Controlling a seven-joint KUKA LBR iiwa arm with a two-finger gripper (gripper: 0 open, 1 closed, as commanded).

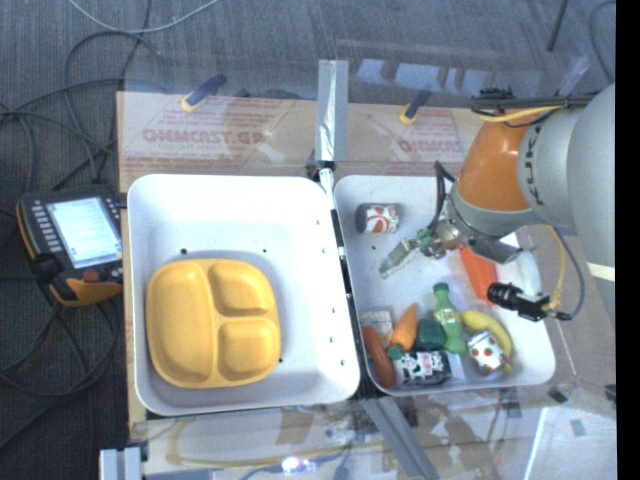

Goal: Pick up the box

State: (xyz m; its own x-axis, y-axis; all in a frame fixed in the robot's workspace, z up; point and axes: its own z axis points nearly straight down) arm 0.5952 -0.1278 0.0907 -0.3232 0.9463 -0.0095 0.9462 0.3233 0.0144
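Right bin (540,368) — gripper (397,258) low, empty

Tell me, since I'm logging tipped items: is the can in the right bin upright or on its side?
On its side. The can lies flat near the right bin's far left corner, its round end facing left.

The gripper (398,257) hangs over the right bin (540,368), its fingers apart with nothing between them, near a small can (379,218) lying on its side. Along the bin's near edge cluster a carrot (403,326), a green bottle (447,318), a banana (492,329) and a dark carton (422,366). The left bin (230,193) holds a yellow compartment tray (213,320).
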